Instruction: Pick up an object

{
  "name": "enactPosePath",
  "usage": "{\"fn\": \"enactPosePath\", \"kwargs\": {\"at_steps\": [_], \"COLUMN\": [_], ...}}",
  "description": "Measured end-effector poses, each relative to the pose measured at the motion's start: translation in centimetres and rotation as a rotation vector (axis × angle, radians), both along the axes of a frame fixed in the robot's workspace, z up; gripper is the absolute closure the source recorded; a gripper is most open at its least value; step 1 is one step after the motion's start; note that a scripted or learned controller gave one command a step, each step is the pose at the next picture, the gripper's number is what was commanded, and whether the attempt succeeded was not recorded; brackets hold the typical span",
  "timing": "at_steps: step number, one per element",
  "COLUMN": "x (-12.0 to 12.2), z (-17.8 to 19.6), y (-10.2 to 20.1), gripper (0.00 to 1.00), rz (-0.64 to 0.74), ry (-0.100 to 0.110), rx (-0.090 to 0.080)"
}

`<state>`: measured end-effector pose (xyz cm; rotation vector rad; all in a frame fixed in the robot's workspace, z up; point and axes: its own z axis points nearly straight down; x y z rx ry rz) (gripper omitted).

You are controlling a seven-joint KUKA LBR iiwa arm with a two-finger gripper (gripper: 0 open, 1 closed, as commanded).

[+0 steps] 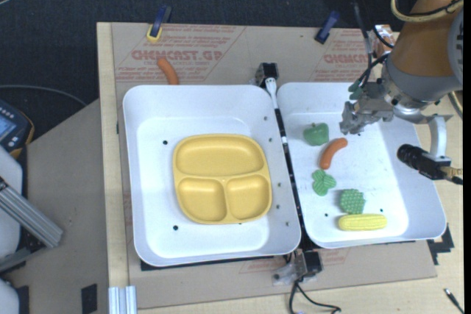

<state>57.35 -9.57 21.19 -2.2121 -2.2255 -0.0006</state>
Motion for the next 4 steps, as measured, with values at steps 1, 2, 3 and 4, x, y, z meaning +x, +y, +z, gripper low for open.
{"fn": "enactPosePath", "kwargs": {"at_steps": [1, 2, 3, 4], "x": [1.1, 1.9, 3.5, 3.0], "z": [0.5, -0.1, 1.5, 1.8], "y": [6.3, 12.2, 17.8, 17.1], "gripper": [1.00, 1.00, 1.00, 1.00], "rz": [0.000, 0.000, 0.000, -0.006], "ry": [-0.005, -0.005, -0.007, -0.002], "rx": [-0.002, -0.002, -0.001, -0.003]}}
